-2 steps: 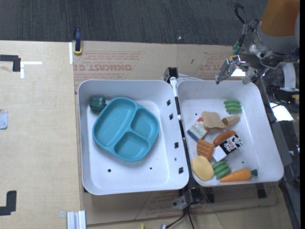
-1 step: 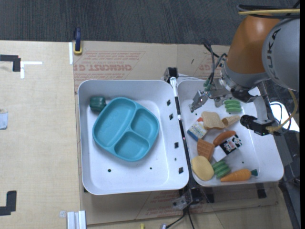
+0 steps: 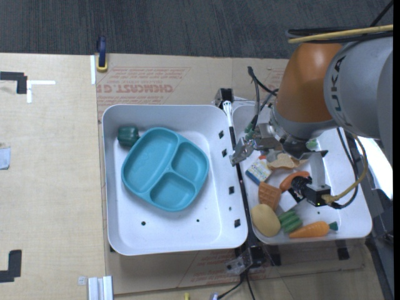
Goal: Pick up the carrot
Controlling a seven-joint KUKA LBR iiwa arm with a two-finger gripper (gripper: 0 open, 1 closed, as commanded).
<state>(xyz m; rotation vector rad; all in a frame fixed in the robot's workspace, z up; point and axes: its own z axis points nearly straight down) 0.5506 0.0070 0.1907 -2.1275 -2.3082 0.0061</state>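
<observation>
Dark grey carpet-like floor (image 3: 156,14) across the top, faint diagonal weave. Below it, pale wood-grain benchtop (image 3: 47,186) filling the left side. Brown cardboard sheet (image 3: 147,83) laid over the bench, printed red lettering reading reversed. Black bracket marks (image 3: 14,80) at upper left edge and again at lower left (image 3: 11,264). White tape strip (image 3: 42,83) just beside the upper bracket. Small blue and yellow clamp (image 3: 101,54) at the cardboard's top left corner. Even, diffuse light; bright glare patch at far right (image 3: 381,152).
</observation>
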